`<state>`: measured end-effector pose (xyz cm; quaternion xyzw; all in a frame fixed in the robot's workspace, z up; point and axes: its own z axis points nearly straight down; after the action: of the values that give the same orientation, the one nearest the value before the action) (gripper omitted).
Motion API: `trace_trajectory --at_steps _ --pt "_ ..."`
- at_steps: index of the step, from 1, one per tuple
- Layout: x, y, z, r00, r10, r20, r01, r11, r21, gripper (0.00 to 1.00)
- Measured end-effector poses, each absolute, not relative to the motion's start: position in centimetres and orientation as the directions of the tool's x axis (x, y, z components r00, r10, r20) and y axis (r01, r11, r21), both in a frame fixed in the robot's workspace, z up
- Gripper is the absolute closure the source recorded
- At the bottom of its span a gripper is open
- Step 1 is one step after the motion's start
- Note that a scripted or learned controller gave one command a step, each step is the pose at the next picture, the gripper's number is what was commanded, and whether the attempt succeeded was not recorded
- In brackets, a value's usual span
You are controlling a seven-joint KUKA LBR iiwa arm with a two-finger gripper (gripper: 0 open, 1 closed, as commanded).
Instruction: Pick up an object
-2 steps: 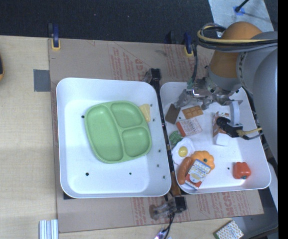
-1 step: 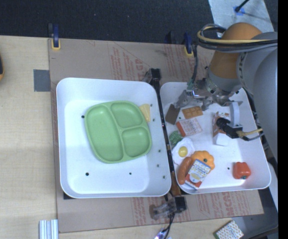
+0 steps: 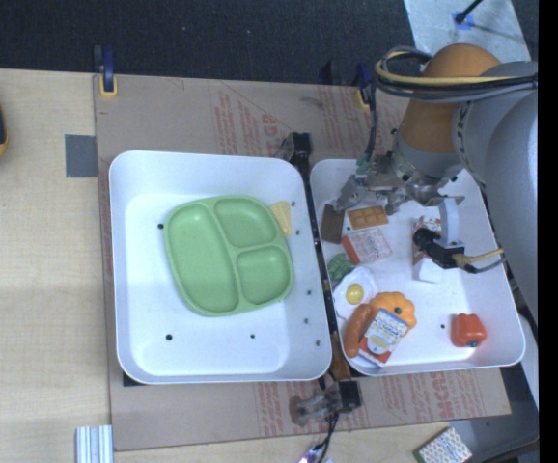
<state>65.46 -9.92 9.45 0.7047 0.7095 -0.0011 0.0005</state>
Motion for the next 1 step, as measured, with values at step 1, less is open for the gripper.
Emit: trace_trajectory --at_steps 1 --pt "65.77 -10.40 9.42 -0.005 1.000 0.000 1.000 0.005 0.001 0.00"
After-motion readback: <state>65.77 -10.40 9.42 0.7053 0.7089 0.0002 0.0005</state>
